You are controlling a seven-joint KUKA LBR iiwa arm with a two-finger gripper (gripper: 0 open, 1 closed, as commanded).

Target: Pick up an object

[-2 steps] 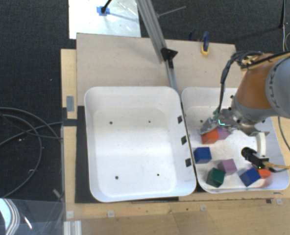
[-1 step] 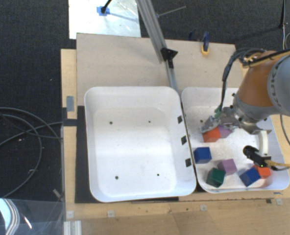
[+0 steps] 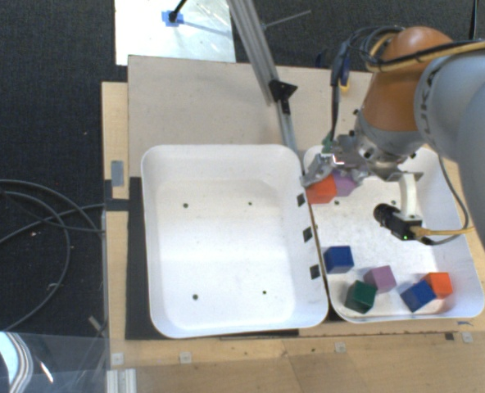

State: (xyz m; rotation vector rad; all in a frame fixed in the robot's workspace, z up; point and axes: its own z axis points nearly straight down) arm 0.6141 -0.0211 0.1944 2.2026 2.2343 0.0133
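Note:
My gripper (image 3: pixel 331 169) is low over the far left corner of the right bin (image 3: pixel 470 300), close to the wall shared with the left bin. An orange block (image 3: pixel 322 191) sits directly beneath it, with a pale purple block (image 3: pixel 346 185) right beside it on the right. Both blocks touch or nearly touch the gripper's tip, and the view does not show whether either is gripped. Towards the bin's front lie a blue block (image 3: pixel 338 259), a purple block (image 3: pixel 380 278), a dark green block (image 3: pixel 360 296), another blue block (image 3: pixel 417 295) and a small orange block (image 3: pixel 440 284).
The left bin (image 3: pixel 226 244) lies just left of the gripper, across the shared wall with black clips (image 3: pixel 308 234). A slanted metal pole (image 3: pixel 259 47) crosses the back of the bench. The arm's grey body covers the right bin's far right part.

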